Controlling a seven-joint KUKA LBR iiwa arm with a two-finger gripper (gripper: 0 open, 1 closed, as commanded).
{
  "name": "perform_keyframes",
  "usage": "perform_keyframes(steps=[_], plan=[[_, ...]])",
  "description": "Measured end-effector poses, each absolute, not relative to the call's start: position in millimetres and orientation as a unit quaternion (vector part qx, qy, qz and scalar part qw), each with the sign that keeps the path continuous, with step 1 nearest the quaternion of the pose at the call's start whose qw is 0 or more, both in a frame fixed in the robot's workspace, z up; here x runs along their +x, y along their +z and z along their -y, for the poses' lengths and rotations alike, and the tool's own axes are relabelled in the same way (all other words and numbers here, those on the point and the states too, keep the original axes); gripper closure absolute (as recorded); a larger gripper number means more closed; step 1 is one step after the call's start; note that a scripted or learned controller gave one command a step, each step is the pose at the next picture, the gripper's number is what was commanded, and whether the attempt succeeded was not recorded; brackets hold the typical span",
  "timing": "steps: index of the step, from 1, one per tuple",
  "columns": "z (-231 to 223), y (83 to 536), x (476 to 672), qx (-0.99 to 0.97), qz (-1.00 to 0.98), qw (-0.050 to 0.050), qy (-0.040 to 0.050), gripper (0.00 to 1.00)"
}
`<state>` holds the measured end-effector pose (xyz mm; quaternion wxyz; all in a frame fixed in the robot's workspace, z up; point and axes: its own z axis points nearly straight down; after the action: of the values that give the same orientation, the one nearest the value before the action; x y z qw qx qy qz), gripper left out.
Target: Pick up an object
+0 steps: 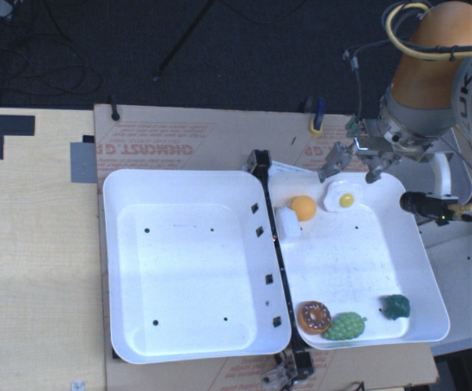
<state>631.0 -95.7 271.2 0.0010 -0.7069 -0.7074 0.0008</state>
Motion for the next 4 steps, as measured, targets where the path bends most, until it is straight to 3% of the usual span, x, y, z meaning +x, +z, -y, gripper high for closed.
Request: perform_keyframes(steps=[1, 2, 3, 4], plan=[[159, 172, 581.7, -0.709, 0.705, 0.005, 0.0045, 0.00], [204, 291, 647.5, -0.706, 0.708, -0.007, -0.0021, 0.00], [212, 158, 633.6, -0.707, 0.707, 0.006, 0.0036, 0.00], [212, 106, 644.0, -0.705, 0.709, 0.001, 0.0012, 0.00]])
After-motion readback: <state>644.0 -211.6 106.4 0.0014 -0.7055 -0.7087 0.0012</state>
